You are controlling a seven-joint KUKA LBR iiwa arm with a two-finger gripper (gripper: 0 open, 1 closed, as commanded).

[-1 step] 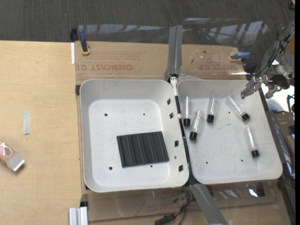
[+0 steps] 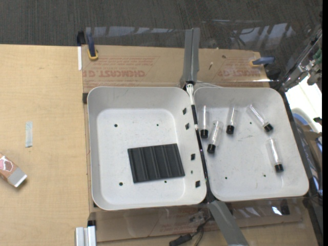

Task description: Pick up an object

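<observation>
- Left shallow white plastic bin (image 2: 102, 137): one flat black ribbed rectangular pad (image 2: 156, 163) lying in the floor's lower middle, long axis roughly left-right, slightly skewed to the bin edges.
- Right shallow white plastic bin (image 2: 292, 152): five clear plastic tubes with black caps.
- Two sit close to the bin's left edge: upper-left tube (image 2: 203, 122) near-vertical, cap down; lower-left tube (image 2: 212, 137) just beside it, tilted a little, cap down.
- Middle tube (image 2: 230, 121) near the top edge, near-vertical, cap down.
- Upper-right tube (image 2: 259, 118) runs diagonal, cap toward the lower right.
- Right-edge tube (image 2: 274, 155) near-vertical, cap down, well apart from the rest, so likely the cleanest pick.
- Arm hardware (image 2: 312, 60) is at the upper right, beyond the right bin's top-right corner; can't tell the hand's state from here.
- Key relation: every tube lies down and to the left of the arm; the upper-right and right-edge tubes are nearest. Close across the short axis, i.e. roughly left-right for the near-vertical ones.
</observation>
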